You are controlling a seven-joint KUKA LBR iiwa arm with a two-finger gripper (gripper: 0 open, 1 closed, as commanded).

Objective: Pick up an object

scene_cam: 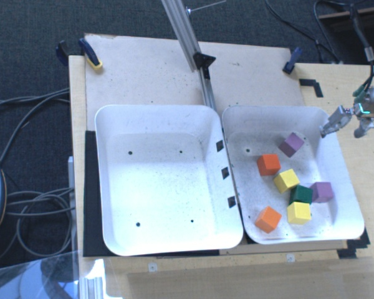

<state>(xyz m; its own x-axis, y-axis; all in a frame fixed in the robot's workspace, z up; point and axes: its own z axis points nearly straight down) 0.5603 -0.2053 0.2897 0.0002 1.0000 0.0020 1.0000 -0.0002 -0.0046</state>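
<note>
We see the two-finger gripper (334,122) hanging at the far right of the scene, about 3 o'clock from the picture's centre, just over the upper right rim of the right-hand shallow white plastic bin (349,185). Whether it is apart or together we cannot tell; it is too small and blurred. Nothing sits in it that we can make out.

All 7 small cubes lie in that right bin. The nearest to the gripper is a pale purple cube (293,144), lying toward 8 o'clock from the tip and apart from it. Beyond it, further along the same bearing, sit an orange-red cube (268,164) and a yellow cube (286,180). Toward 6 o'clock from the gripper are a dark green cube (301,195), a second purple cube (323,191) touching it, and a second yellow cube (299,213). An orange cube (268,219) lies farthest, near the bin's front wall.

We judge the pick not yet begun. The pale purple cube stands clear of its neighbours, so it looks the easiest target: the move would run inward toward 8 o'clock, then down.

The left-hand white bin (106,167) bears no cubes.
</note>
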